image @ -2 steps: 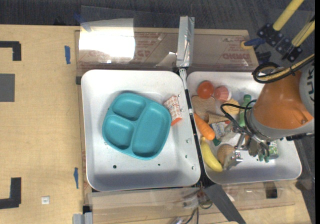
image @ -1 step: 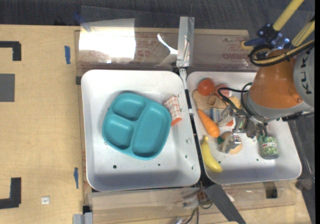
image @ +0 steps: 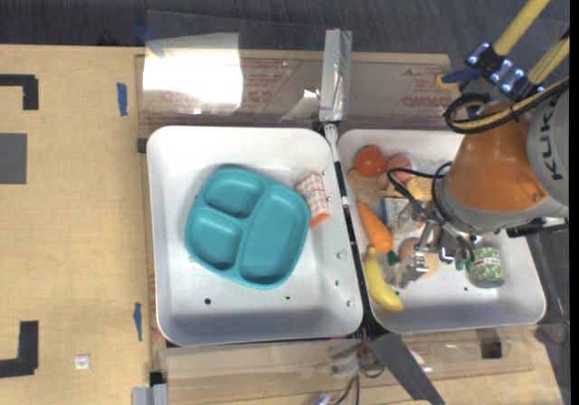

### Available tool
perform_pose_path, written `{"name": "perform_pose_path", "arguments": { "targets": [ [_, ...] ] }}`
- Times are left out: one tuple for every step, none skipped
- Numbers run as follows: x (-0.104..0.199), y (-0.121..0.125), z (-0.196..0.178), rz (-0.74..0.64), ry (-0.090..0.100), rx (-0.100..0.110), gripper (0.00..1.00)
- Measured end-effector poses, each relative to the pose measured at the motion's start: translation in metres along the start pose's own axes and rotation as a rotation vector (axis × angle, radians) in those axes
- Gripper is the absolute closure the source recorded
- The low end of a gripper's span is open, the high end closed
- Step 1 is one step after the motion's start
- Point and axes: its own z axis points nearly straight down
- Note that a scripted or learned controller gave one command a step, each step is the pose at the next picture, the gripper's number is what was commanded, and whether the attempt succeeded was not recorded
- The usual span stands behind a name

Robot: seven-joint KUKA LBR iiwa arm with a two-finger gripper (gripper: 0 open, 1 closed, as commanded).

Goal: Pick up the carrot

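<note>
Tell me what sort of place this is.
Probably a robot-manipulation test bench: two white bins side by side, toy food such as a carrot and banana, and a robot arm reaching in.

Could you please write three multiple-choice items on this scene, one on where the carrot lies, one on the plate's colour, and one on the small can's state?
1. Where does the carrot lie?
A. On the plate
B. In the right bin, near its left wall
C. On the bench outside the bins

2. What colour is the divided plate in the left bin?
A. Teal
B. Red
C. Yellow

3. How does the small can beside the plate lie?
A. Standing on the plate
B. Held in the claw
C. On its side on the bin floor

Answers: 1 B, the carrot lies in the right bin above the banana. 2 A, the plate is plainly teal. 3 C, the can lies tipped at the plate's upper right edge, apart from the claw.
</note>
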Motion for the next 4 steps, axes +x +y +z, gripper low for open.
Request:
{"name": "perform_pose_path", "arguments": {
  "targets": [
    [-0.003,0.002,-0.013,-0.003,-0.01,0.0,1.0],
    [0.05,0.087,-0.098,0.019,0.006,-0.004,1.0],
    [0.049,0.086,-0.106,0.021,0.003,-0.003,1.0],
    [0.059,0.099,-0.096,-0.449,0.012,-0.004,1.0]
  ]
}}
